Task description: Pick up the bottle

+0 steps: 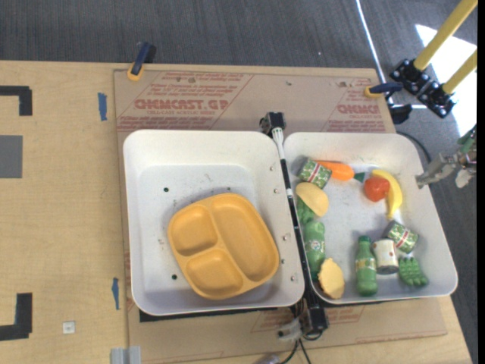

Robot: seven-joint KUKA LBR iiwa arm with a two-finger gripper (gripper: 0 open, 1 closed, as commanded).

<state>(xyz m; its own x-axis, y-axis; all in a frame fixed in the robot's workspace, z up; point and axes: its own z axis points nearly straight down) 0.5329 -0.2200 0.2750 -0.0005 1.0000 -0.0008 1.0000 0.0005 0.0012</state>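
Note:
The bottle (366, 266) is green with a pale label and a green cap. It lies in the right bin (436, 226), near the front edge, with its cap pointing away from me. A small white and red can (385, 255) touches its right side. A yellow food piece (331, 277) lies just to its left.
The right bin also holds green cans (314, 173) (402, 237), a carrot (338, 171), a tomato (376, 189), a banana (393, 192), a green toy (413, 271) and a long green item (312, 233). A yellow divided plate (221, 245) sits in the left bin (144, 203). A grey metal piece (447, 171) juts in at the right edge.

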